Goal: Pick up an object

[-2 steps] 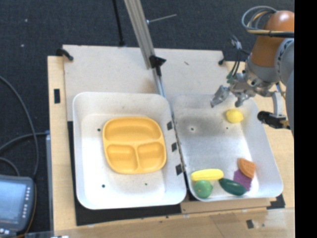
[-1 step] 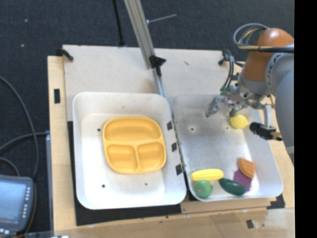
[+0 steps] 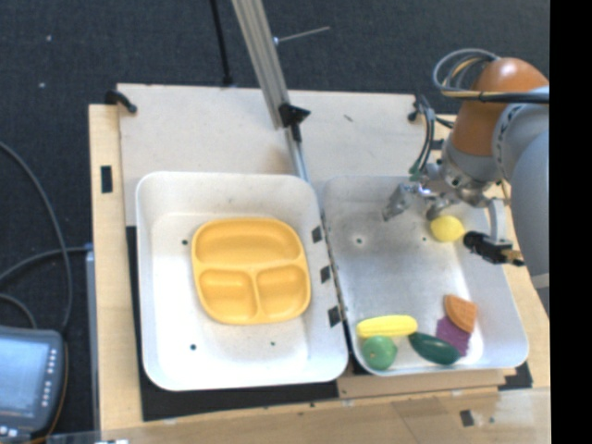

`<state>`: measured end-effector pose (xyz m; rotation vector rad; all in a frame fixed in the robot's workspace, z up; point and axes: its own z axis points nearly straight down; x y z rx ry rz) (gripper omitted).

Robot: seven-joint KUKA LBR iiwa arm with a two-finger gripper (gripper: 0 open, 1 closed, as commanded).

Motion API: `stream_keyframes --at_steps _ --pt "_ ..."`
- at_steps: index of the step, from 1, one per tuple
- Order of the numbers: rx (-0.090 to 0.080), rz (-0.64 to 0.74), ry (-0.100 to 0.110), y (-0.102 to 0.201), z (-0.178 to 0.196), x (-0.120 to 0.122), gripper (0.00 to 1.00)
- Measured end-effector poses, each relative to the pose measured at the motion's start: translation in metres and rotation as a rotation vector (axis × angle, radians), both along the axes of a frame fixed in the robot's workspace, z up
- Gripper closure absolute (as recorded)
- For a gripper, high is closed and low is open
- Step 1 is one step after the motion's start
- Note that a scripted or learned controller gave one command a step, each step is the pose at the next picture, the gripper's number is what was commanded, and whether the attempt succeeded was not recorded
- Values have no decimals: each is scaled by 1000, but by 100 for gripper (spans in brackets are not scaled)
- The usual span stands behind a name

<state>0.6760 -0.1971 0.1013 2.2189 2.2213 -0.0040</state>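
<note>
arm over the right bin, beside a yellow ball

a slanted aluminium pole (image 3: pixel 268 63) crosses the bench behind the bins. the left bin (image 3: pixel 162 340) holds a yellow divided tray (image 3: pixel 250 268). the right bin (image 3: pixel 398 257) holds a yellow ball (image 3: pixel 447 228) near its far edge, and along its near edge a banana (image 3: pixel 387 326), green ball (image 3: pixel 378 350), dark green piece (image 3: pixel 433 348), purple piece (image 3: pixel 452 332) and orange piece (image 3: pixel 461 312). the gripper (image 3: pixel 416 195) hangs just beside the yellow ball; i cannot tell its state.

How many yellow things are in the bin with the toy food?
2: a round yellow ball-like toy by the claw at the far end, and a long yellow one at the near edge. Others might hide under the arm.
</note>
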Motion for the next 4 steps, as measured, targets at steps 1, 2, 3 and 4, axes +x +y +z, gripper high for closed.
stream_keyframes --at_steps 1,2,3,4 --pt "-3 3 -4 -1 13 1 100" --pt "1 3 -10 2 77 8 100" --pt "1 4 -8 0 122 9 100" --pt "4 5 -3 55 134 -2 100"
